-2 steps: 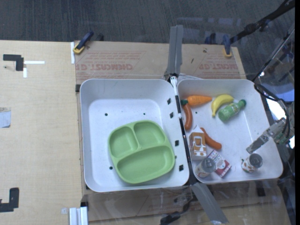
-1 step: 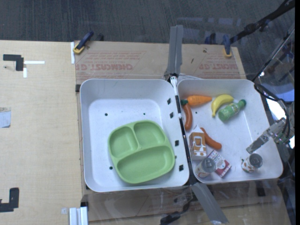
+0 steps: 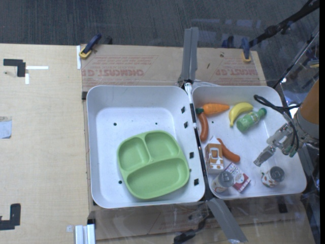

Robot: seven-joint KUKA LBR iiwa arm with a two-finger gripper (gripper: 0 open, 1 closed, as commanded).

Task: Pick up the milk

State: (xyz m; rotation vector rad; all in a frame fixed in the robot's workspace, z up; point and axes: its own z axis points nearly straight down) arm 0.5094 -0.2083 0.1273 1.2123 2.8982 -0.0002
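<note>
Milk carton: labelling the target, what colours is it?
White with orange print; the milk carton shows in the camera view.

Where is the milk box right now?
The milk carton lies in the right bin, near its left wall, in the camera view. A hot dog is right beside it and a can sits just below it.

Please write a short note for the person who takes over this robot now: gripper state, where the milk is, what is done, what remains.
Gripper: over the right part of the right bin, holding nothing; open or shut, I cannot tell.
Milk carton: in the right bin, near its left wall, beside a hot dog and above a can. The gripper is apart from it.
Green plate: in the left bin.
Done: nothing yet; the milk is not lifted.
Left: move to the carton, grasp it, lift it.
</note>
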